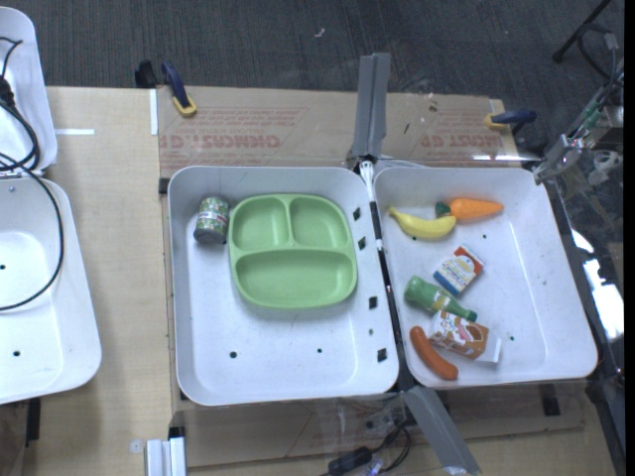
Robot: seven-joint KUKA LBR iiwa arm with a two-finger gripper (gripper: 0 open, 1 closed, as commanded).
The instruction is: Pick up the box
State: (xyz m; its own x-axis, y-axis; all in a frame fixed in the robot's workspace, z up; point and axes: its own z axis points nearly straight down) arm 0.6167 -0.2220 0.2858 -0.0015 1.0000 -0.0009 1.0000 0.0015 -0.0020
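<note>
Both bins, the left bin (189, 345) and the right bin (541, 296), look like smooth white plastic with a faint sheen, and the green divided plate (293, 251) in the left one is matt plastic. In the right bin, the small box (458, 270) looks like printed card, the pouch (461, 338) near it has a glossy printed wrapper, and the banana (424, 224) and carrot (474, 207) appear as smooth moulded plastic. The bench (109, 147) shows pale wood grain, with matt brown cardboard (258, 132) lying at the far side.

Green plate (293, 251), banana (424, 224), carrot (474, 207)
</note>
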